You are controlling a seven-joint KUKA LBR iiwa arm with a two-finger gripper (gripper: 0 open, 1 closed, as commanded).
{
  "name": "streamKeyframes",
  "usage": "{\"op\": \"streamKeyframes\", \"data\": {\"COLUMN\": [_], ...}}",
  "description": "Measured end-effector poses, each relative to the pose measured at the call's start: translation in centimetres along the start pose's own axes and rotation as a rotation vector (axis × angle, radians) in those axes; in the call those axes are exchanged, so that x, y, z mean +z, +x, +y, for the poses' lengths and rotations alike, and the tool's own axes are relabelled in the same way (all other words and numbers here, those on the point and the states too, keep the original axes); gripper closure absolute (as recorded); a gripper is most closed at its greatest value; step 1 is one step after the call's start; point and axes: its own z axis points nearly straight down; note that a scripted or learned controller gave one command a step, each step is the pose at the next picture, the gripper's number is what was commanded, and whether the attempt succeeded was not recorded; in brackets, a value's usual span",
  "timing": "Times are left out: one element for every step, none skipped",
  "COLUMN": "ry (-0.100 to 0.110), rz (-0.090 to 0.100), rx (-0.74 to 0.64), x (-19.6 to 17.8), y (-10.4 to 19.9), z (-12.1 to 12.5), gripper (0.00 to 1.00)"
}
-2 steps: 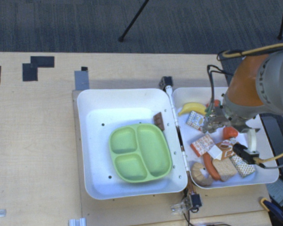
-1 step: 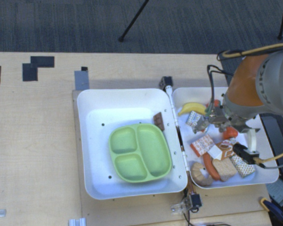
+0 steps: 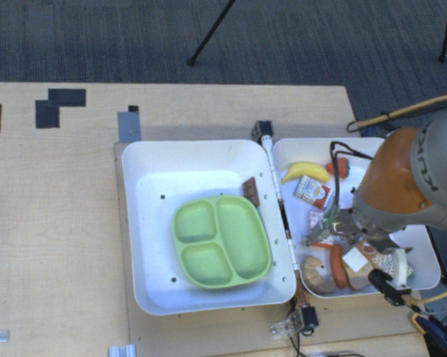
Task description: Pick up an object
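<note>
My gripper (image 3: 329,230) is down in the right bin (image 3: 427,272), over the middle of a pile of toy food. Just below it lie a red-orange sausage (image 3: 338,266), a round brown bread piece (image 3: 316,274) and a white block (image 3: 355,259). Farther back in that bin are a yellow banana (image 3: 305,170), a small white and red carton (image 3: 312,191) and a red piece (image 3: 340,167). The orange band and grey wrist hide the right part of the bin. Nothing is seen lifted by the gripper.
The left bin (image 3: 147,214) holds a green divided plate (image 3: 221,241) and a small brown piece (image 3: 250,188) by the wall next to the right bin. The wall between the bins (image 3: 278,209) runs close to the gripper's left.
</note>
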Motion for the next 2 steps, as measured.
{"op": "streamKeyframes", "data": {"ry": [-0.005,0.005], "rz": [-0.001,0.002], "rx": [0.000,-0.003], "x": [-1.1,-9.8], "y": [0.0,6.3], "z": [0.2,-1.4], "gripper": [1.00,1.00]}}
